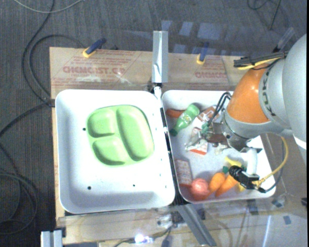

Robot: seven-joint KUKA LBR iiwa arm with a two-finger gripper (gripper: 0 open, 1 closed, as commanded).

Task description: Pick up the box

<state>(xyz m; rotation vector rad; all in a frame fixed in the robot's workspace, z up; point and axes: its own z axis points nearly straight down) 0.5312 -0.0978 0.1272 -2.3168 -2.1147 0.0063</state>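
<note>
Look to the right of the frame: the arm (268, 96) reaches in over the right bin (270, 193), its orange band sitting above the bin's upper right part. The claw (212, 131) hangs low near the bin's middle, over a heap of crumpled wrappers (198, 140); you cannot tell from here whether it is apart, together, or clamped on anything.

The box (184, 171) lies flat on the bin floor at the lower left, beside the left wall and apart from the claw. Just right of it and lower sits a red apple (199, 188), touching a carrot (220, 183). A green bottle (186, 118) lies tilted in the bin's upper left.

The left bin (72, 189) holds a green tray (121, 134) with three compartments. Both bins rest on the tabletop (108, 68), with yellow clamps (92, 48) along its far edge.
</note>
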